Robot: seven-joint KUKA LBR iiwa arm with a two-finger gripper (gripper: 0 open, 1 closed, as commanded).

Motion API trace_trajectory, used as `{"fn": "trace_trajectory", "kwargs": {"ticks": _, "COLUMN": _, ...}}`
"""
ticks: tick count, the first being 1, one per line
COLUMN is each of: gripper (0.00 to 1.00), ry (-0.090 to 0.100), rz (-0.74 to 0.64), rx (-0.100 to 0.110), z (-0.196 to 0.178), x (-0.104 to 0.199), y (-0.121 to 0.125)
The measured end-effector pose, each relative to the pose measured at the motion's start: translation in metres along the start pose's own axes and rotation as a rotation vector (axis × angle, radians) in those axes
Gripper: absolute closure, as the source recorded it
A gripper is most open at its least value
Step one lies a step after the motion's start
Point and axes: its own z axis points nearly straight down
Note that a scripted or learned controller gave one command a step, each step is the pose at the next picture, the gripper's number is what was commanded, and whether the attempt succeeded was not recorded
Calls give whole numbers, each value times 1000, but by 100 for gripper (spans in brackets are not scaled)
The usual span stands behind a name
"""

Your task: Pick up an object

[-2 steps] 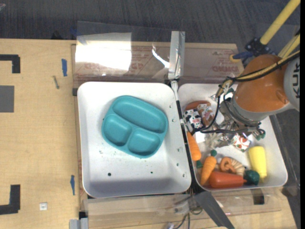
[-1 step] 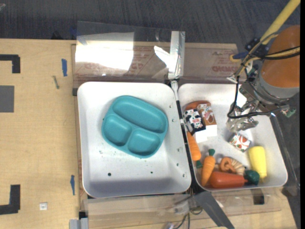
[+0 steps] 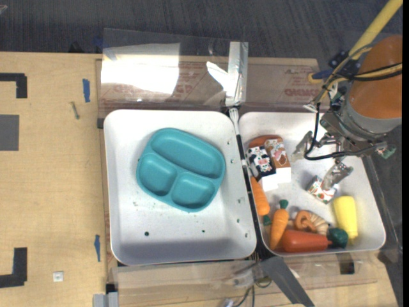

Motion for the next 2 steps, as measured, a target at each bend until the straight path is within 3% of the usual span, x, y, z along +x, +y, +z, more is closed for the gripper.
{"fn": "trace_trajectory", "kwargs": {"ticks": 1, "gripper": 0, "ry": -3, "rz": -184, "rx": 4, "z": 97, "x": 18, "y": 48}}
{"fn": "trace_trajectory", "kwargs": {"ticks": 2, "gripper": 0, "ry": -5, "rz": -263, "rx": 13, "z": 96, "x": 37, "y": 71}}
